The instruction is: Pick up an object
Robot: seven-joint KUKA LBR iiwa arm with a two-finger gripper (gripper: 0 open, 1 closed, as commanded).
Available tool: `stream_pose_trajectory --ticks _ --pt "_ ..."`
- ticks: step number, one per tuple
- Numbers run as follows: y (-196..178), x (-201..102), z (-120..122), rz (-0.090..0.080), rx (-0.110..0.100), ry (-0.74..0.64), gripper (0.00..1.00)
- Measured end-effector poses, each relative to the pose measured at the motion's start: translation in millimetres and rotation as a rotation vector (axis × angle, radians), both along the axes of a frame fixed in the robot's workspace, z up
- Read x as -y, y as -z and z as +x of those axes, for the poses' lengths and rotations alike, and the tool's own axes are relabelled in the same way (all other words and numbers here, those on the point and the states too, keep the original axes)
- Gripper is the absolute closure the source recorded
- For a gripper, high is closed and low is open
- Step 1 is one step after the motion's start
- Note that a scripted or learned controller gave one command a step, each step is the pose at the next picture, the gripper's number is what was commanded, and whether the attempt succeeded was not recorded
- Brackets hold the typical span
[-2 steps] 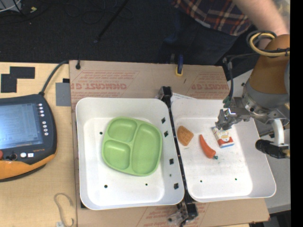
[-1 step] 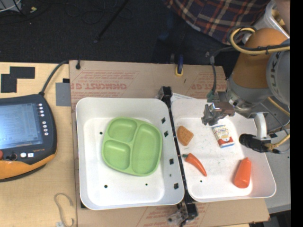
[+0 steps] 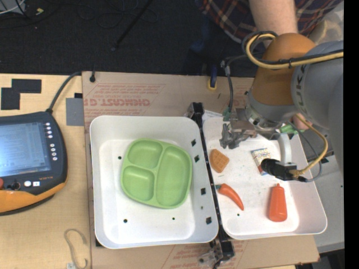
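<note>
a: objects for picking lie in the right bin (image 3: 314, 220), four i count: one golden-brown piece like a cracker (image 3: 219, 161), one orange-red chili pepper (image 3: 231, 195), one orange-red bottle (image 3: 277, 203) lying flat, and one small packet (image 3: 261, 157) with print too small to read.

b: and the left bin (image 3: 106, 217)?

a: it holds one green plate (image 3: 157, 172) with three compartments, nothing on it.

b: any writing to read?

a: the cardboard (image 3: 134, 94) under the bins has red print, upside down from here, i can not make out the words. on the worktop (image 3: 33, 228) at left lies one tablet controller (image 3: 31, 158), screen on, text unreadable.

b: the gripper?

a: the gripper (image 3: 230, 140) hangs over the upper left part of the right bin, just above the cracker, near it. nothing is seen between the fingers. if they are apart or together, i can not tell.
</note>
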State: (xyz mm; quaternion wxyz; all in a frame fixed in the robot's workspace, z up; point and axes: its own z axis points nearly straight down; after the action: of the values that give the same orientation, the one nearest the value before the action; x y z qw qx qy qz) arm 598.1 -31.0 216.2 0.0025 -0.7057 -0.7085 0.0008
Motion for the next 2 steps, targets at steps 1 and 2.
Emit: stream_pose_trajectory --ticks 1,2 --pt "-0.5 -41.6 11.9 -0.001 0.002 0.000 1.00" --pt "0.7 -87.0 16.1 -0.001 0.002 0.001 1.00"
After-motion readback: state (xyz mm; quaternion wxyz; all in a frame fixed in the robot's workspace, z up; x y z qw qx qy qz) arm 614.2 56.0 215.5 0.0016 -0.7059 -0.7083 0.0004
